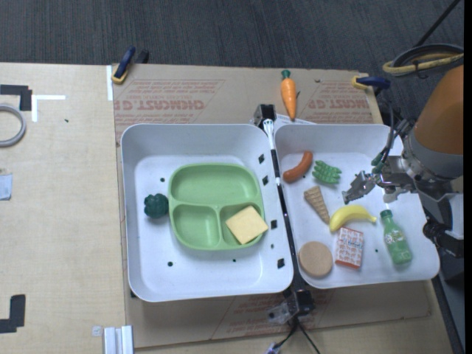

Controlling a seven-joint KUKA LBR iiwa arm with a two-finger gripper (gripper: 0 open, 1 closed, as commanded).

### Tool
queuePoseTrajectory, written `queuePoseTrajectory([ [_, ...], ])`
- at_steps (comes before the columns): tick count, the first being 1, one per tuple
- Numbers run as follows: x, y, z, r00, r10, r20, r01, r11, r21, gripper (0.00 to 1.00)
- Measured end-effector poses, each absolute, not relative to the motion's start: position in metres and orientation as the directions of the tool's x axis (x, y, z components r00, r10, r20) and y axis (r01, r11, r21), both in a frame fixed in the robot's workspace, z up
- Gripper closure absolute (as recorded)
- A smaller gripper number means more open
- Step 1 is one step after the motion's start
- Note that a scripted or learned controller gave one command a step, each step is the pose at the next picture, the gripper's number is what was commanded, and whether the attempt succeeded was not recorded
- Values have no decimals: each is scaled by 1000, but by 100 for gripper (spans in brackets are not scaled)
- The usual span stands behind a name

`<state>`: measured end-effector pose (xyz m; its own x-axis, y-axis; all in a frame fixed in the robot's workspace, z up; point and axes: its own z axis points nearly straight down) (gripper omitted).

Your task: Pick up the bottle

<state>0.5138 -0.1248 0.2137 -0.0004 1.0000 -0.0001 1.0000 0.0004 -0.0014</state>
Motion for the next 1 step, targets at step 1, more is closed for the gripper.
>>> queuePoseTrajectory([
  [1,514,-125,223,1,1000,-1,1000,-1,-1,100],
])
